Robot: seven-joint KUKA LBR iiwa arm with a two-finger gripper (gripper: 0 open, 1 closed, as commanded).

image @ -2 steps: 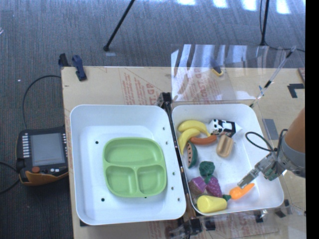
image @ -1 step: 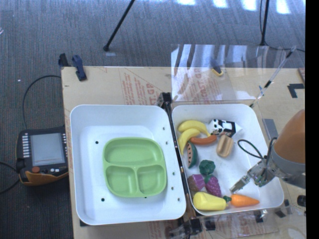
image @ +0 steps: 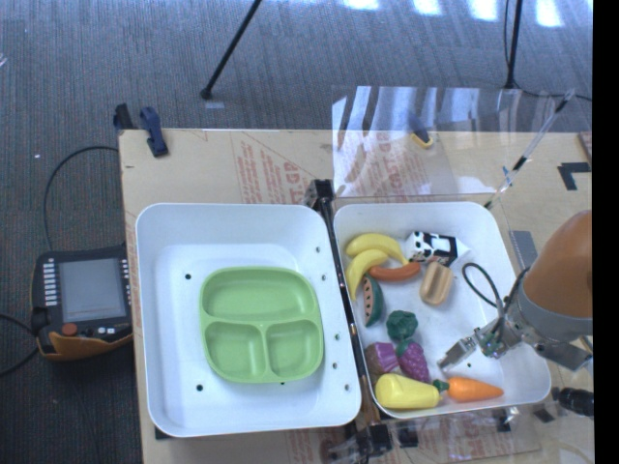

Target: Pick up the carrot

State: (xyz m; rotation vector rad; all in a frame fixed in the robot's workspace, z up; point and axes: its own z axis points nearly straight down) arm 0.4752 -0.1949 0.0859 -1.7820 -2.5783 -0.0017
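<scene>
I see the arm (image: 566, 288) reaching in from the right, wrist angled down-left. Jaws (image: 462, 353) sit just above the carrot (image: 472, 389) in the right bin (image: 527, 380); can't tell if open, nothing visibly held.

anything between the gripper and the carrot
No. In the camera view only bare white bin floor separates the gripper from the carrot just below it.

A brown board surface (image: 242, 162) with red print carries two shallow white bins side by side, the left bin (image: 164, 259) and the right bin (image: 488, 225), plus a blue clamp (image: 153, 130) at its far left corner.
</scene>
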